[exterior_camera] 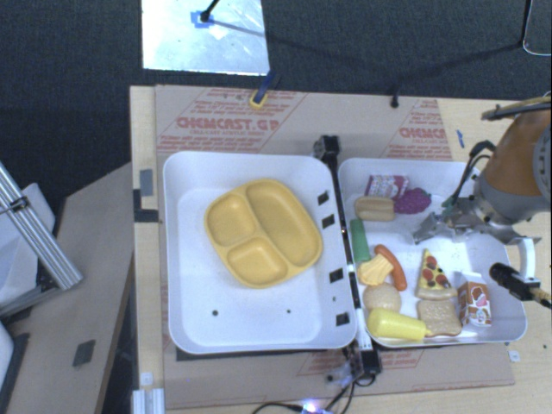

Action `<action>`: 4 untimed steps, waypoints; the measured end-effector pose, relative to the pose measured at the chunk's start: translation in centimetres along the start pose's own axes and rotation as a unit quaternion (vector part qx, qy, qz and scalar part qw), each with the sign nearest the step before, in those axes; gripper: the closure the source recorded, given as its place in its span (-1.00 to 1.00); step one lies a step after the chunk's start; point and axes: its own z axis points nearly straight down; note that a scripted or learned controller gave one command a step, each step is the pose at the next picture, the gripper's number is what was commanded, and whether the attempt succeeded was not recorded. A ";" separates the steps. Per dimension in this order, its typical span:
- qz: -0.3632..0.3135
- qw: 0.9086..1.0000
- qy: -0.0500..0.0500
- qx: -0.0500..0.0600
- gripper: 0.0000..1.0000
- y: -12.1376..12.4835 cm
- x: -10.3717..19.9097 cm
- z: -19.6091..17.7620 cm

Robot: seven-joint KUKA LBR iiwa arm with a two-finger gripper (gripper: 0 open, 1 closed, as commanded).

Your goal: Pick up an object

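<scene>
The right white bin (504,330) holds several toy foods: a pink-and-white carton (387,185), purple grapes (414,200), a bread roll (373,208), a green cucumber (359,240), a red sausage (393,266), a pizza slice (433,276), a toast slice (438,316), a yellow banana-like piece (397,323) and a small red-and-white box (475,304). My gripper (434,221) hangs over the right bin's upper middle, just right of the grapes and above the pizza slice. Its fingers look open with nothing between them.
The left white bin (185,257) carries a yellow divided plate (262,231). A black clip strip (338,231) runs between the bins. The grey and orange arm (517,175) covers the right bin's far right corner. A shiny sheet (203,24) lies beyond the bench.
</scene>
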 end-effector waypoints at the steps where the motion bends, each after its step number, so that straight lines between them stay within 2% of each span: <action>1: 0.000 1.000 0.000 -0.002 1.00 0.1 0.0 -1.1; 4: -0.002 1.000 -0.001 -0.002 1.00 0.6 -0.3 -14.2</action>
